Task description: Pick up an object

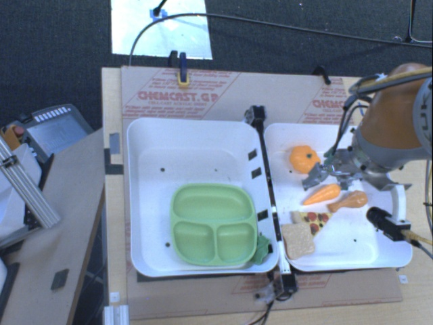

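The right bin (352, 249) holds several toy foods. A round orange fruit (304, 158) lies near its back left. A carrot (321, 194) and a tan drumstick (347, 200) lie side by side in the middle. A pizza slice (312, 220) and a slice of bread (298, 240) lie near the front left. My gripper (329, 175) hangs low just behind the carrot and to the right of the orange fruit. It is open, and I see nothing between its fingers.
The left bin (155, 181) holds a green divided plate (213, 223), with a small green item (264, 248) at the plate's front right corner. A black divider (265, 181) runs between the bins. A black part on a white bracket (385, 223) hangs over the right bin's right side.
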Available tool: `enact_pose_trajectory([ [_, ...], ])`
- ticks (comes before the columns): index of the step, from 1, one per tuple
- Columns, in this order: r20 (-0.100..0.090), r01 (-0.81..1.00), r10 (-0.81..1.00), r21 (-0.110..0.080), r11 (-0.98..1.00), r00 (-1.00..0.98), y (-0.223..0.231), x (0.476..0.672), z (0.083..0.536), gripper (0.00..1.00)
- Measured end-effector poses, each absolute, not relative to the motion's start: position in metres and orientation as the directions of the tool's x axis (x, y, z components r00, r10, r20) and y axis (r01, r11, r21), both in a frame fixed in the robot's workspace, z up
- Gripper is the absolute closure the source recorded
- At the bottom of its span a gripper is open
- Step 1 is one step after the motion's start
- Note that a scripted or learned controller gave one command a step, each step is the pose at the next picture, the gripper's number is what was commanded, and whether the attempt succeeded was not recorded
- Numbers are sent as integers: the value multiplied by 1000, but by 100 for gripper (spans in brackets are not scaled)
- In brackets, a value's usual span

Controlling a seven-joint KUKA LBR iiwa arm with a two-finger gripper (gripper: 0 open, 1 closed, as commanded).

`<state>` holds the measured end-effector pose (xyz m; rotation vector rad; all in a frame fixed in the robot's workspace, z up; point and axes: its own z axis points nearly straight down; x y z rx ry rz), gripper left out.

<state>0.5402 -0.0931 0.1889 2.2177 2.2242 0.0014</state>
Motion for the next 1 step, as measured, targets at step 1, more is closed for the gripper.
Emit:
enact_pose_trajectory([
  [1, 0, 1000, 1000, 0, 2, -2, -88, 543, 147, 0],
])
